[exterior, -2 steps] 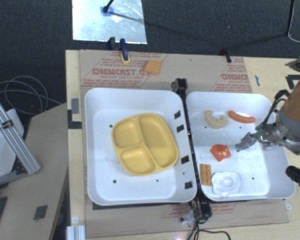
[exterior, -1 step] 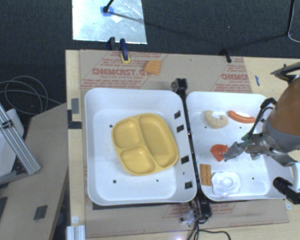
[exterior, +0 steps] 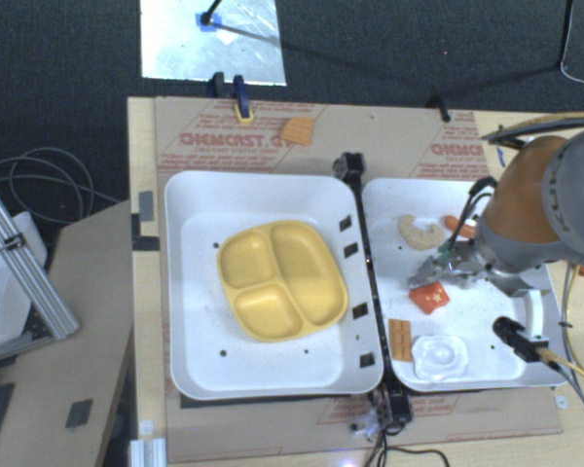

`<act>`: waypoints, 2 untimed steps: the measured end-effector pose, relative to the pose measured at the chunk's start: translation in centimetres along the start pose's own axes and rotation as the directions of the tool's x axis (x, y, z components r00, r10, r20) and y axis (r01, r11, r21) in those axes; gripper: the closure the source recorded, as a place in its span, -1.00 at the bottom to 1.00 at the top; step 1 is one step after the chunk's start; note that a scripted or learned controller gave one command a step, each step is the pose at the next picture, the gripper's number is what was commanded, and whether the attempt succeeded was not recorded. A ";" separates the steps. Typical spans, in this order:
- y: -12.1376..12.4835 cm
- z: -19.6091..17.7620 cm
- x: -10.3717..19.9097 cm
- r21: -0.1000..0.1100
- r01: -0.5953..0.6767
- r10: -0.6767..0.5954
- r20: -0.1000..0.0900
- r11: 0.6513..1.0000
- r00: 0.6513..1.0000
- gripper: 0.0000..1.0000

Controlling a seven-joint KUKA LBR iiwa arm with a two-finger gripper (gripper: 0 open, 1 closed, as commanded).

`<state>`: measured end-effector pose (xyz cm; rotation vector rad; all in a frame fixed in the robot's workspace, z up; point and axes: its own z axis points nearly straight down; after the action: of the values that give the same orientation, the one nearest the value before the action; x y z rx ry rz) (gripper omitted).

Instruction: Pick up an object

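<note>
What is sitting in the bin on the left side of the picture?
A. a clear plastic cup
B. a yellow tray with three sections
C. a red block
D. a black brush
B: the yellow tray with three sections lies in the middle of the left bin, while the red block is over in the right bin.

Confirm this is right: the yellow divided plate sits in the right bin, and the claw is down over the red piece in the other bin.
Not quite. The camera view shows the yellow divided plate in the left bin; the claw is down over the red piece in the right bin.
</note>
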<state>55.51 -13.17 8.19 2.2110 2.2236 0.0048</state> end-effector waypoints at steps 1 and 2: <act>-6.0 -12.6 -1.3 -0.004 -0.007 0.007 0.001 1.000 1.000 -1.00; -3.9 -1.6 -2.0 -0.005 -0.005 0.005 0.001 1.000 1.000 -1.00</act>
<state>51.60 -15.16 9.82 2.2137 2.2146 0.0092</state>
